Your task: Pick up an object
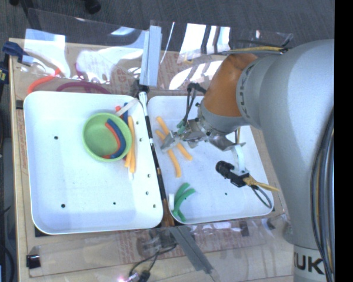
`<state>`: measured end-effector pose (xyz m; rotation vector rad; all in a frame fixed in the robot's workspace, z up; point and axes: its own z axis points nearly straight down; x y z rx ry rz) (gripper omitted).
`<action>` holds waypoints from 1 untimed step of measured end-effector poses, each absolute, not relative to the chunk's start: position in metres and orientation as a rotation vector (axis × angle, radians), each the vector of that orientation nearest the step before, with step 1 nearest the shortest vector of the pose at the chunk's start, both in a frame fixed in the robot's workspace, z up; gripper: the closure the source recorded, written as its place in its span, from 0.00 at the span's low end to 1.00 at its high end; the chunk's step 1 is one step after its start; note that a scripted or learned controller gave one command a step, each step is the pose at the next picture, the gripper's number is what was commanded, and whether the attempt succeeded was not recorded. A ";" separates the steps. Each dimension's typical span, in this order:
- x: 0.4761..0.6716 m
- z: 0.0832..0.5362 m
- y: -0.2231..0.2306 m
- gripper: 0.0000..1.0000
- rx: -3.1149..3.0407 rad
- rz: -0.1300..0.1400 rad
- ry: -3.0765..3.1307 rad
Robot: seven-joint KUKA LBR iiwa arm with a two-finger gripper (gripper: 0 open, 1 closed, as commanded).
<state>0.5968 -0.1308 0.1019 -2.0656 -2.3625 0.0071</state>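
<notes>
Bulky grey arm, orange wrist band

Grey arm bent low, wrist leftward

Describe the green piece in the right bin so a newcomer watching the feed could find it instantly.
Start at the right bin, the one the arm reaches into. Go to its near-left corner, by the wall shared with the left bin. The curved green piece lies there, the only green item among orange sticks.

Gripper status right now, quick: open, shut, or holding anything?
Gripper: cannot be told. It sits low in the right bin, among the orange sticks.
</notes>
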 end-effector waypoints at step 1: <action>0.597 0.112 -0.130 1.00 -2.063 0.007 -2.364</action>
